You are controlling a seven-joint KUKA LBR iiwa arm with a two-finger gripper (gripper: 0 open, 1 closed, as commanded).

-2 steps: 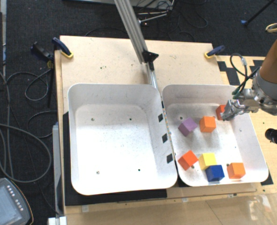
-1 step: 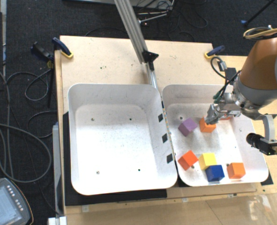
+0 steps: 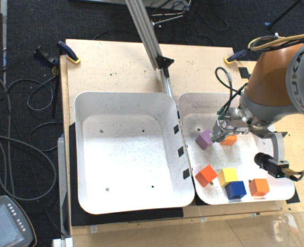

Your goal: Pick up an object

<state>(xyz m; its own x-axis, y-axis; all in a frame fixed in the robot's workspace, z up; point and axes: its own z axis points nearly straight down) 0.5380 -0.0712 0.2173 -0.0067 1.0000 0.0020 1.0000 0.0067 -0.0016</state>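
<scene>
Purple block (image 3: 204, 138) is lying in the right bin (image 3: 193, 106), just left of the end effector (image 3: 220, 134); whether that is gripping anything cannot be told. Beside it, an orange block (image 3: 229, 140) is sitting. Nearer the front rim, red-orange (image 3: 207, 175), yellow (image 3: 227, 176), blue (image 3: 235, 190) and orange (image 3: 258, 187) cubes are clustering.

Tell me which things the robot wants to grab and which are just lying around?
For the job: gripper, purple block, orange block under the gripper, orange block, yellow block, blue block, another orange block.

Just lying about: left bin, clamps, cables, tablet.
</scene>
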